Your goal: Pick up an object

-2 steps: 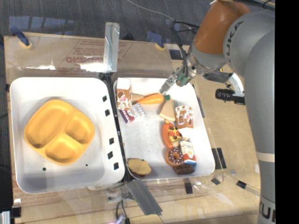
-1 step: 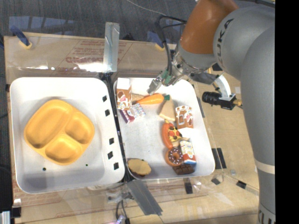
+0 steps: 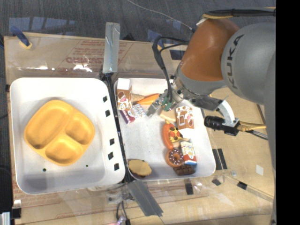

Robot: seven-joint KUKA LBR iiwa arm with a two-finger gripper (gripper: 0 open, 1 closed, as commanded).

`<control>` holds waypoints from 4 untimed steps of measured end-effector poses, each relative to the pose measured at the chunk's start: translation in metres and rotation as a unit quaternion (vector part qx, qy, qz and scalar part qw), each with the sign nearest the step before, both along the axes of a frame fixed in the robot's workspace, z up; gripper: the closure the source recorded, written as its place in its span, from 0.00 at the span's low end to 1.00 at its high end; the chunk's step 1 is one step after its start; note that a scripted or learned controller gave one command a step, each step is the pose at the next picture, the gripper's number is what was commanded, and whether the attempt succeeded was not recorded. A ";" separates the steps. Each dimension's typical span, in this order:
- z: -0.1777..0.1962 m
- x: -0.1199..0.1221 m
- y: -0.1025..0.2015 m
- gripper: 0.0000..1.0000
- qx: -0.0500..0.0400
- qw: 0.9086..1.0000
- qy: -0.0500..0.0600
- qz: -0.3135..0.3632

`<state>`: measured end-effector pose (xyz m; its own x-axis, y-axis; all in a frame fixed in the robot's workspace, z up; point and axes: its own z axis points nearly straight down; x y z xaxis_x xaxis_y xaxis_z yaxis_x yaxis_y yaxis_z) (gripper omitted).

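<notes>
My gripper (image 3: 157, 107) hangs low over the back middle of the right bin (image 3: 145, 139), just right of a small pink and red packet (image 3: 136, 111) and in front of an orange carrot (image 3: 149, 98). A white and brown carton (image 3: 123, 93) stands at the bin's back left. On the right side lie a brown and white carton (image 3: 184, 117), an orange-red pizza slice (image 3: 171, 134), a chocolate donut (image 3: 176, 157), a blue and white carton (image 3: 188, 153) and a dark chocolate bar (image 3: 183, 170). A tan cookie (image 3: 139, 168) sits at the front left corner.
The left bin (image 3: 18, 172) holds a yellow sectioned plate (image 3: 60, 131). The arm's orange band (image 3: 211, 50) and grey body (image 3: 253, 60) loom over the right bin's back right corner. Bare bin floor shows left of centre in the right bin.
</notes>
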<state>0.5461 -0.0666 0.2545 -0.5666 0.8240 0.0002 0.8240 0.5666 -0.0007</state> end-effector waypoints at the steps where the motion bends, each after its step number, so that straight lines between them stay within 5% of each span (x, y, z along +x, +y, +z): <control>1: 0.077 0.089 -0.014 1.00 -0.001 0.999 -0.003 -0.046; 2: -0.002 0.066 0.049 1.00 0.000 0.998 0.003 -0.055; 3: 0.057 0.097 0.032 1.00 -0.001 0.988 -0.001 -0.156; 4: -0.025 0.074 0.087 1.00 -0.001 0.979 0.004 -0.203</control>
<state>0.6201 0.0207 0.2292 -0.1915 0.9815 0.0015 0.9815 0.1915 -0.0091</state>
